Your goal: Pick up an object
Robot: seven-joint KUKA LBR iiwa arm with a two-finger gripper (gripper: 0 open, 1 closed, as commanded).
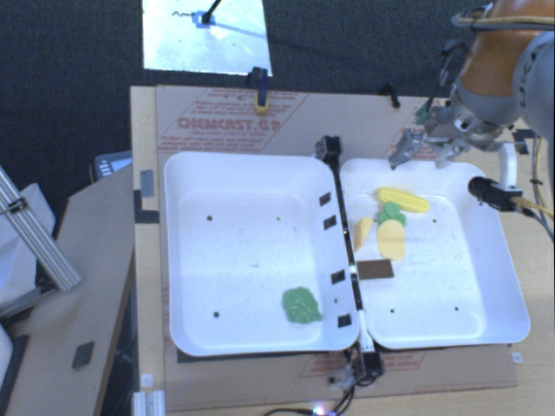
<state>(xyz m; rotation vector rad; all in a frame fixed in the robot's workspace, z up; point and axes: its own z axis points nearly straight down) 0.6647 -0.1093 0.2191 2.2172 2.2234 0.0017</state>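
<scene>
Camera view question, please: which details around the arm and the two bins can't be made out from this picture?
- Gripper: small and blurred over the right bin's far rim; finger state unreadable.
- Arm: cut off by the right and top edges.
- Small green piece: partly covered by the yellow pieces; shape unclear.
- Brown block: too small to identify.

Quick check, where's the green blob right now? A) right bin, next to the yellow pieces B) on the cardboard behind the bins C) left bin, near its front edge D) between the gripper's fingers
C: the green blob lies alone on the floor of the left bin, toward its front edge, well away from the gripper up at the right bin's back rim.
</scene>
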